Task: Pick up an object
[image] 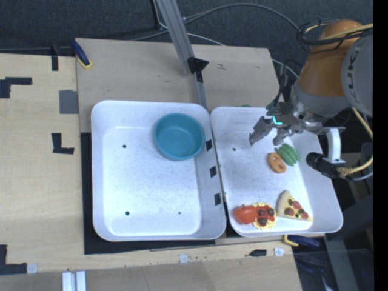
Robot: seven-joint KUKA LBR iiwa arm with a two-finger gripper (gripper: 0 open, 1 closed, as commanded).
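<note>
Over right bin [242, 162], tool [271, 134] spread apart, holding nothing.

The table [139, 65] is pale wood, marked with dark tape pieces along its left side. Two white bins sit on it side by side, touching: the left bin [115, 211] and the right bin [239, 162]. A black mat [86, 193] shows under the left bin's edge.

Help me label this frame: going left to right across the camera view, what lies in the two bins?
Blue bowl → red toy → yellow piece with red dots → pizza slice. The orange and green toys near the gripper overlap, so I left them out.
</note>
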